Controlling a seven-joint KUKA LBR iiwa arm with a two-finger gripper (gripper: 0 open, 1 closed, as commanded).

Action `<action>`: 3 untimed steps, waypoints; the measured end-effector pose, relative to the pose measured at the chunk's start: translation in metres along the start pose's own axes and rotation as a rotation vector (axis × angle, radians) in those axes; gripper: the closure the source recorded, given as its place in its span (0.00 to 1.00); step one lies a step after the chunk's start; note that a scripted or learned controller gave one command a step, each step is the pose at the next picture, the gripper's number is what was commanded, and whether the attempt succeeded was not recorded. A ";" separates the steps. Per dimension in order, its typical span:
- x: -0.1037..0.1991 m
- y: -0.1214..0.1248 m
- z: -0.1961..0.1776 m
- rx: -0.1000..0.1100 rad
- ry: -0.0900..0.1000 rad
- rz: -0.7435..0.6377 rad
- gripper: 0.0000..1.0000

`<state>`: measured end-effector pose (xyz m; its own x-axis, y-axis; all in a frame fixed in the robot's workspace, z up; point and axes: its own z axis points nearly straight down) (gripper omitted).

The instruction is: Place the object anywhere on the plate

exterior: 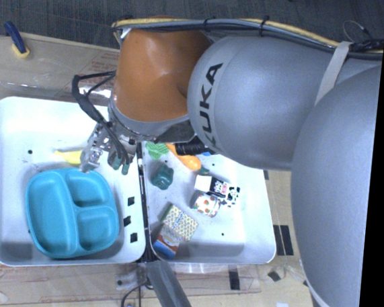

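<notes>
A blue divided plate [71, 213] lies in the front part of the left bin [19, 126]. Just beyond its far rim lies a small yellow object [69, 154], partly covered by my gripper [108, 153]. The gripper hangs low over the left bin, right of the yellow object and close to the wall between the bins. The arm's orange band and grey wrist hide the space above it. Whether the gripper touches the yellow object is unclear.
The right bin [250, 246] holds a teal object [162, 176], an orange piece [189, 161], a green piece [156, 149], black-and-white and spotted small boxes [215, 193], and a patterned packet [177, 227]. The arm covers the back of both bins.
</notes>
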<state>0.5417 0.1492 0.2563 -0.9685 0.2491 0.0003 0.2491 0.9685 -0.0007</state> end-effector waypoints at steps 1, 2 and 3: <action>-0.004 0.009 0.083 0.001 0.001 0.004 1.00; -0.004 0.009 0.083 0.001 0.001 0.004 0.00; -0.005 0.010 0.073 0.001 0.001 -0.001 1.00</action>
<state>0.5487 0.1576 0.1829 -0.9687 0.2483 0.0011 0.2483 0.9687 -0.0016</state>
